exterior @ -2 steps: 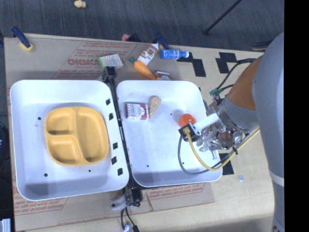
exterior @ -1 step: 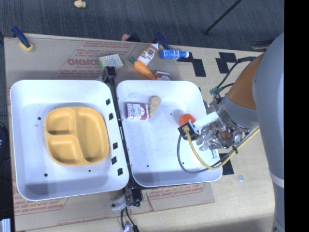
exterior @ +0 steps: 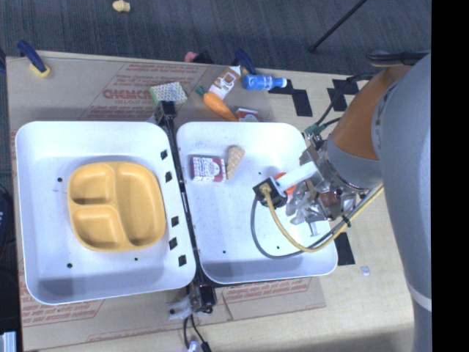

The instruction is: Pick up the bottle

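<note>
Bottle [exterior: 264,83] lies on the bench behind the right bin [exterior: 220,262]; gripper [exterior: 311,207] hovers inside that bin, its grip impossible to tell.

One camera sits high above the tabletop [exterior: 352,299] and looks down at a slant. It is far enough away to see both white bins whole, the left bin [exterior: 29,196] and the right bin [exterior: 242,270], side by side. The far edge of the tabletop is near the top of the picture, and past it is dark floor [exterior: 220,13]. The grey arm [exterior: 407,160] comes in from the right side and looks big because it is close to the camera.
</note>
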